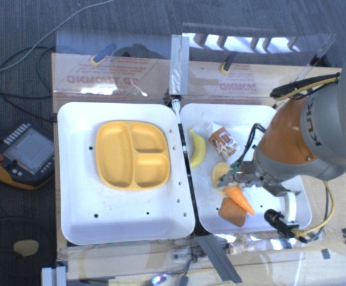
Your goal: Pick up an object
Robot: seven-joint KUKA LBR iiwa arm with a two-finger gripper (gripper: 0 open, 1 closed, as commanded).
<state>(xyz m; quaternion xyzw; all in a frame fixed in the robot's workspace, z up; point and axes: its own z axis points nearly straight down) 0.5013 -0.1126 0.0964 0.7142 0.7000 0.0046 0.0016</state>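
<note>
Orange and grey, the arm (306, 139) reaches over the right bin (203, 222), and its bulk hides the gripper (244, 174), so I cannot tell how it stands. Just below it lies a carrot (239, 198), resting on a brownish lump (232, 212). A pale yellow piece (220, 173) sits just left of the gripper. Farther up are a brown-and-white packet (223, 143) and a banana (198, 148) near the bin's left wall. The left bin (77, 219) holds a yellow divided tray (133, 154).
</note>
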